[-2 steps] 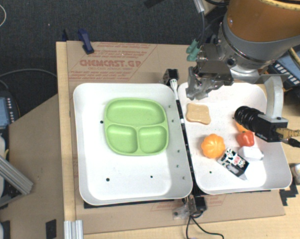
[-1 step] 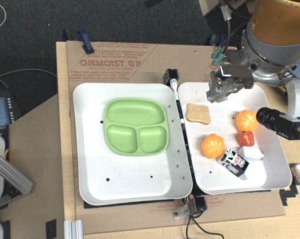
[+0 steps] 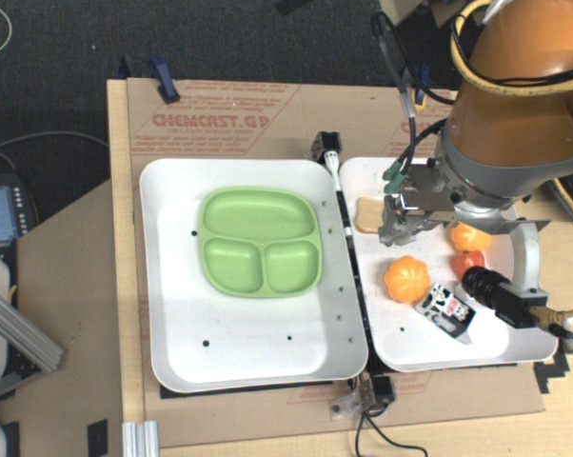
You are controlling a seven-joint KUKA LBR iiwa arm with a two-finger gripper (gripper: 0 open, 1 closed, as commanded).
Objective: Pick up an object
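Tool [image 3: 397, 228] poised low in right-hand bin [image 3: 401, 350]; whether apart or together cannot be told. Orange pumpkin-shaped toy [image 3: 405, 278] seen just nearside of tool, tan piece [image 3: 366, 214] beside tool. Descent best centred over toy, neighbours avoided.

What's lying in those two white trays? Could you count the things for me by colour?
Green: 1, the divided plate in the left bin.
Orange: 2, a pumpkin-like ball and a partly hidden orange piece.
Tan: 1, a bread-like piece.
Red: 1, a small red piece, mostly hidden.
Black-and-white: 1, a small box.
Total: 6
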